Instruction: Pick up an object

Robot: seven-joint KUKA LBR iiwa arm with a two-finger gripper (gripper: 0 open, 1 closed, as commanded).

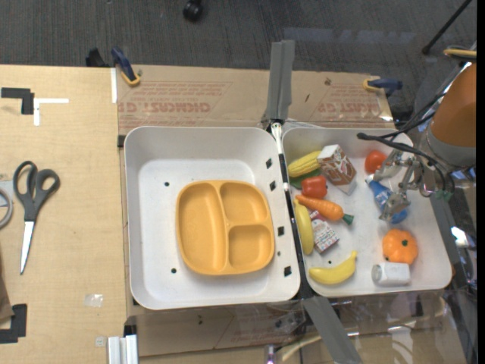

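The right bin holds several toy foods: a corn cob, a brown-and-white snack pack, a red tomato, a red pepper, a carrot, two bananas, a small carton, an orange and a white can. My gripper reaches in from the right and hangs low over the bin's right half, just above a blue object and a grey piece. Its metal parts blur together with these two things.
The left bin holds a yellow divided plate. Scissors lie on the wooden bench at far left. Cables and the arm's orange band crowd the right bin's far right corner.
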